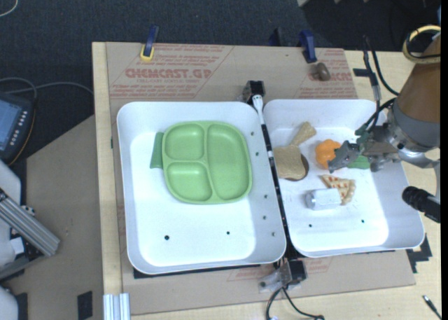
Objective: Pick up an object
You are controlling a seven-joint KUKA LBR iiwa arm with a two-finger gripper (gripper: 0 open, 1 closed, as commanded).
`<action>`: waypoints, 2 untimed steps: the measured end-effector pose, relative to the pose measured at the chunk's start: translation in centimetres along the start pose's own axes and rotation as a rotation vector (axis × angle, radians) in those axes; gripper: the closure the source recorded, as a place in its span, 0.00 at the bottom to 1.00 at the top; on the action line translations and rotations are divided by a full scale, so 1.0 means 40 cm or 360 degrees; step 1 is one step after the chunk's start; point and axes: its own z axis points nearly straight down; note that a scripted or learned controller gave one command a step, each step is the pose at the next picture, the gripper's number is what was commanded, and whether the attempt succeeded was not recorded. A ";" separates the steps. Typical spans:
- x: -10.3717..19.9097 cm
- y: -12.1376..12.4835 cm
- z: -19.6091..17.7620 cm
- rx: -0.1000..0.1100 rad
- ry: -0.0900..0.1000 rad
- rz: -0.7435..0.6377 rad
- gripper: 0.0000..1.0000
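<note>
Your gripper [348, 157], grip unreadable, hovers at three o'clock of the orange ball [326, 152]: likely light, slippery; pinch across its middle.

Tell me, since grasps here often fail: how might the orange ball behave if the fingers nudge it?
The orange ball looks round, so it would probably roll away on the smooth white bin. It seems small and likely light. The gripper sits close beside it, so a slight sideways push could displace it.

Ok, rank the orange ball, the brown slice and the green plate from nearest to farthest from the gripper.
1. Orange ball, right bin, just left of the gripper.
2. Brown slice, same bin, near its left wall.
3. Green plate, in the left bin.
</note>
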 end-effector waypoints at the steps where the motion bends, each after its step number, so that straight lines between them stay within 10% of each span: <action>1: 0.001 0.007 -0.016 -0.0020 -0.0003 -0.0005 0.00; 2: 0.008 -0.008 0.096 -0.0011 0.0000 -0.0004 0.00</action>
